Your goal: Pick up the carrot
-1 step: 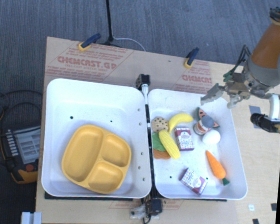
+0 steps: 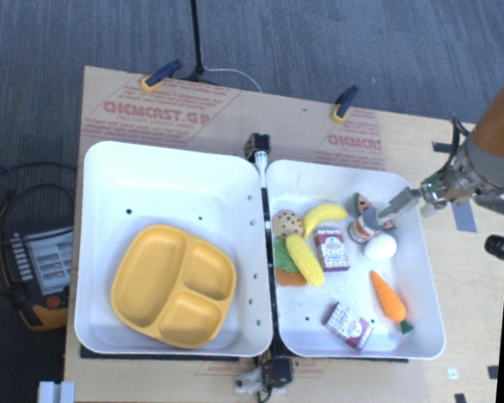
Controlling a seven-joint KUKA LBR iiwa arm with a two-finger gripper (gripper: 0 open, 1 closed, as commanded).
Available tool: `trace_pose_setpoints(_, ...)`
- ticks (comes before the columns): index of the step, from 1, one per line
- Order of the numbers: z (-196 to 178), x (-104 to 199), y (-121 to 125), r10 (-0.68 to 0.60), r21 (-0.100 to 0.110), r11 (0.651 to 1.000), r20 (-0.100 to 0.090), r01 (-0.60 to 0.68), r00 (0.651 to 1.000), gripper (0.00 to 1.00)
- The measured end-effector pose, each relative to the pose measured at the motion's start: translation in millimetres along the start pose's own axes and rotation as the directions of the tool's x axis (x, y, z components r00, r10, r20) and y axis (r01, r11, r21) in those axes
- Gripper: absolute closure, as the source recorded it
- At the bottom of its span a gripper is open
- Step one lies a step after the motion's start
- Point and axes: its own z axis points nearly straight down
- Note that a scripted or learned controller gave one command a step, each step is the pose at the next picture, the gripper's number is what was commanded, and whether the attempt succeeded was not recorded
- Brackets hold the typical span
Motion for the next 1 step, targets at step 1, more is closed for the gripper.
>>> trace_pose_setpoints(1, 105.7, 9.6, -29.1, -0.167, 0.001, 0.986, -0.011, 0.167, 0.986, 0.00)
